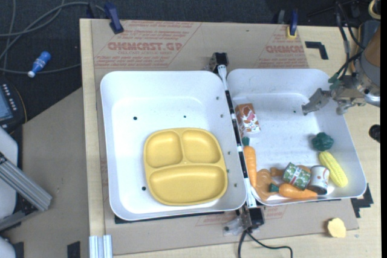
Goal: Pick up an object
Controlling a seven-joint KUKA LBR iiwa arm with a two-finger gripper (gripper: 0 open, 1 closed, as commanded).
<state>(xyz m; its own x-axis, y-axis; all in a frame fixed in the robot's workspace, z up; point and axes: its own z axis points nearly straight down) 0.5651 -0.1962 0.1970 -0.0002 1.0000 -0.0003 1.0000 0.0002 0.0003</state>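
grey metal gripper (329,101); black cables

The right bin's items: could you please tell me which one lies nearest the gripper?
The dark green item; it lies alone just below the gripper, while the corn and carrots lie farther down.

Bench (181,45) bears two white bins (121,130), yellow piece (336,227)

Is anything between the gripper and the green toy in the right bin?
Nothing visible does. The gripper hangs over the right bin's far right side, with bare white floor between it and the green toy; the corn cob lies beyond.
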